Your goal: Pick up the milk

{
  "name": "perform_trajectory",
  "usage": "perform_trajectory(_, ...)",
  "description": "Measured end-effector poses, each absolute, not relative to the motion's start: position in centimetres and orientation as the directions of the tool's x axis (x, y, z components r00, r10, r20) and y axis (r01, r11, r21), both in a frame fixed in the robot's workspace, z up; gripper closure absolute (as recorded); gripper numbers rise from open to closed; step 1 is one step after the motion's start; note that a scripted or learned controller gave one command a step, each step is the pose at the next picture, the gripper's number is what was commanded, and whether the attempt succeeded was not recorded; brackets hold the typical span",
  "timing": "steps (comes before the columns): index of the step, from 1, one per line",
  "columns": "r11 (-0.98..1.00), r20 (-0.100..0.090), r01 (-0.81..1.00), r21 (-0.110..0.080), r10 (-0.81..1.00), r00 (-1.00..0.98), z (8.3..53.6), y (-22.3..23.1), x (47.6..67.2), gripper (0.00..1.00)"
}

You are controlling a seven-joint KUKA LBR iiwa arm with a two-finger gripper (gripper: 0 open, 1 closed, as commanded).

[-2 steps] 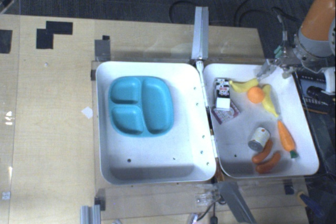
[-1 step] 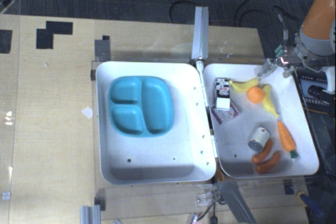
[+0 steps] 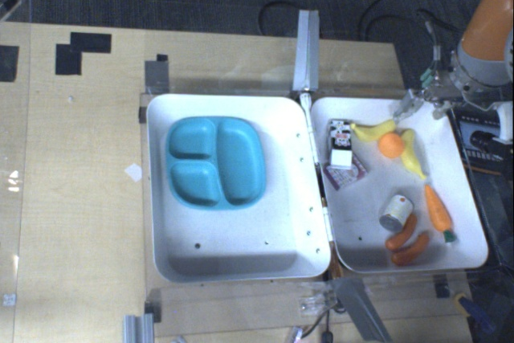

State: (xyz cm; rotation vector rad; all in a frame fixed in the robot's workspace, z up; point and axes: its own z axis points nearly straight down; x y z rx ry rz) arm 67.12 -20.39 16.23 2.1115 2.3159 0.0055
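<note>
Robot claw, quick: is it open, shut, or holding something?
Two-finger gripper: cannot be told if open or closed; it holds nothing visible, above the right white bin's far edge.

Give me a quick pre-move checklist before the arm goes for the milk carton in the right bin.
1. Milk carton located, lying near the right bin's left wall: ok.
2. Carton top unobstructed: ok.
3. Space around carton: not ok; a dark packet touches its near end, and the banana lies close beside it.
4. Gripper free of objects: ok, nothing seen between its fingers.
5. Gripper above carton: not ok; it sits at the bin's far right corner.
6. Finger opening: cannot tell.
</note>
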Motion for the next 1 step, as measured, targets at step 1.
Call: perform_trajectory(1, 0.094, -0.004, 0.996, 0.007, 0.996, -0.094, 16.28, -20.37, 67.11, 0.0)
